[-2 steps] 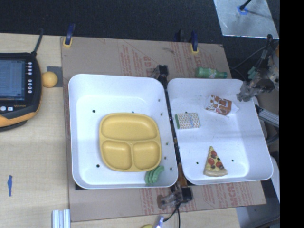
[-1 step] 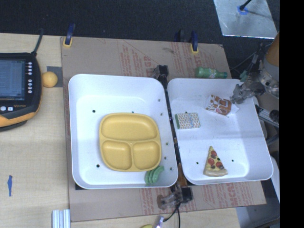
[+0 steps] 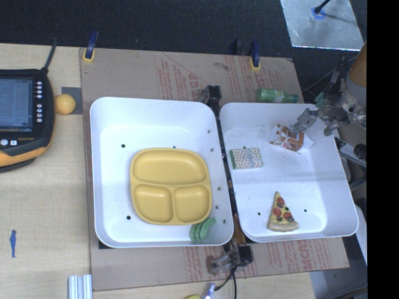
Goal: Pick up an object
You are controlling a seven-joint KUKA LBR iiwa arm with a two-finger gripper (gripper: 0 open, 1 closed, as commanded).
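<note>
One small red-and-white patterned packet (image 3: 287,138), light and flimsy, we'd pinch by its edges beside the claw (image 3: 307,121), whose opening we cannot tell.

1. A pale wooden bench (image 3: 43,217) fills the lower part of the view.
2. A brown cardboard sheet (image 3: 174,73) covers the bench's middle, held at its far edge by blue clamps (image 3: 91,45).
3. Dark carpet (image 3: 156,8) runs beyond the bench's far edge.
4. A grey floor panel (image 3: 318,17) lies at the far right corner, brightly lit.
5. A pendant (image 3: 22,114) rests at the bench's left edge.
</note>
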